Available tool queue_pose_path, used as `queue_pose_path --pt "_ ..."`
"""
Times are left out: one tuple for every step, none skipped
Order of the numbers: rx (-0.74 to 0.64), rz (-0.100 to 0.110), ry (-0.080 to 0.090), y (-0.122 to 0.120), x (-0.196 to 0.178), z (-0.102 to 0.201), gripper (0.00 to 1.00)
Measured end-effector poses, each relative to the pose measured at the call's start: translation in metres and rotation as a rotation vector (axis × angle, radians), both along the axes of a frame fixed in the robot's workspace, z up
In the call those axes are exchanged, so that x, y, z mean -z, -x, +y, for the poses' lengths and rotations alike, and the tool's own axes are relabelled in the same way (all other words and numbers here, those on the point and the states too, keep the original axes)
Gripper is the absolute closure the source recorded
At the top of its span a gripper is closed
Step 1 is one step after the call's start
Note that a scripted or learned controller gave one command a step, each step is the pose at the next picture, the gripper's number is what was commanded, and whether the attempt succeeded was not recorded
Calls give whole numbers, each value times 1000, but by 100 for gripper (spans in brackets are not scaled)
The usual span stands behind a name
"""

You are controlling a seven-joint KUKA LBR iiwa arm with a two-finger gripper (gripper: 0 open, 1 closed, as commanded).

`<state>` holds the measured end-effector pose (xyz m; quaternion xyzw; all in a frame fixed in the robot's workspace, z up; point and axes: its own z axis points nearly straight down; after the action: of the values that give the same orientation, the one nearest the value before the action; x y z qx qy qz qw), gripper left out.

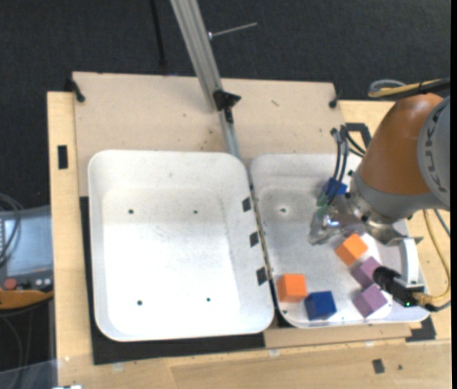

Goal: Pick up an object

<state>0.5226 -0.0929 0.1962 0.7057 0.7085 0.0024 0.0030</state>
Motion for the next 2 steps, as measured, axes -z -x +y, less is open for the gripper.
queue_pose_path --pt "0 0 0 -8 -62 1 100" --pt "-3 5 -1 -9 -77 1 100"
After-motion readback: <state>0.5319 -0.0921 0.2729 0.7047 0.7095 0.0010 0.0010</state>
